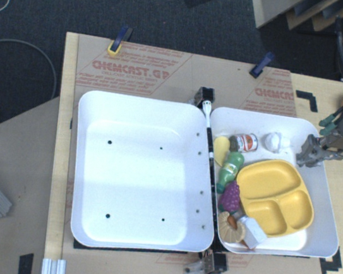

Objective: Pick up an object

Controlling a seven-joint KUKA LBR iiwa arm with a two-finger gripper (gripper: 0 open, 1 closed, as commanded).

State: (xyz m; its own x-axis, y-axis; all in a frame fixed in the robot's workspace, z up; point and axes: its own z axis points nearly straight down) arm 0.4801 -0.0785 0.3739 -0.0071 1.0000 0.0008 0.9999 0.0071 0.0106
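The gripper (307,158) hung over the right bin's (326,236) far-right rim, holding nothing I could see. The tray (274,196) lay nearest, so approach seemed underway; descent remained.

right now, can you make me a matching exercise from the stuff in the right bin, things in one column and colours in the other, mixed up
Things:
1. divided plate
2. toy grapes
3. small bottle
4. small can

Colours:
a. green
b. red label with silver ends
c. yellow
d. purple

Pairs: 1-c, 2-d, 3-a, 4-b
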